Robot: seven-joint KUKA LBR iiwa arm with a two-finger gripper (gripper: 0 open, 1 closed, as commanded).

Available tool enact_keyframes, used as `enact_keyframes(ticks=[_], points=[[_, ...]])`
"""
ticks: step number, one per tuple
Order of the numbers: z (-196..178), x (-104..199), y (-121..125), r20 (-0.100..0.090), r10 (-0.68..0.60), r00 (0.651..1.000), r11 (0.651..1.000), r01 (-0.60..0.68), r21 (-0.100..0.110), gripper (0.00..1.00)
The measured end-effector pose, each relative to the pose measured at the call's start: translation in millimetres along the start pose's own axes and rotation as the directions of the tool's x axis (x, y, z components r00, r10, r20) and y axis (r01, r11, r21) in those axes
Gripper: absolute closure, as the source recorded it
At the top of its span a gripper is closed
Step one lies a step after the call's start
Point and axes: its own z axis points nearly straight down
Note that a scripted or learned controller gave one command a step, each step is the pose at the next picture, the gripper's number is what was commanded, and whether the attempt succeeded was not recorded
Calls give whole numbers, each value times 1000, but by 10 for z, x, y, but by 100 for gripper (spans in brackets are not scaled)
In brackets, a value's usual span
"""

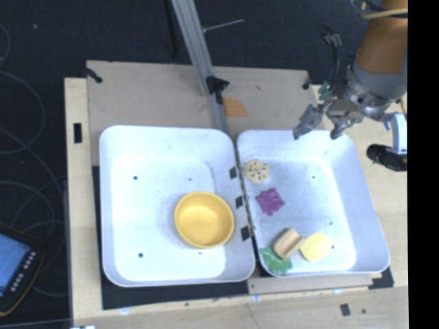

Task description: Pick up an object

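Arm (381, 43) comes in from the upper right, orange band above the wrist, pincer (320, 129) hanging over the far rim of the right bin (357, 184). Pincer is released: both fingers (305, 124) spread apart, nothing between them. Right bin contents: round speckled cookie-like piece (257, 171) near the far left wall, purple lumpy piece (270, 201) just below it, apart from it. Near the front wall: tan bread-like block (287, 241), tilted, with a yellow rounded piece (315, 247) just beside it on the right, looks touching or nearly so. Green piece (274, 261) sits at the front left corner, just under the tan block, partly up against the rim. All of these are well apart from the pincer. Left bin (137, 156) holds a yellow bowl (203, 218), upright, toward its front right. Both bins sit side by side on the bench (151, 88); a grey metal rail (192, 33) runs down to the divider between them.
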Motion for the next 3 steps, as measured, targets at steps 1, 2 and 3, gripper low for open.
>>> enact_keyframes(ticks=[1, 2, 3], points=[[0, -1, 0, 0, 0, 1000, 1000, 0, 0, 0], [595, 34, -68, 2, 4, 1000, 1000, -4, 6, 0], [1026, 53, -98, 2, 7, 1000, 1000, -7, 5, 0]])
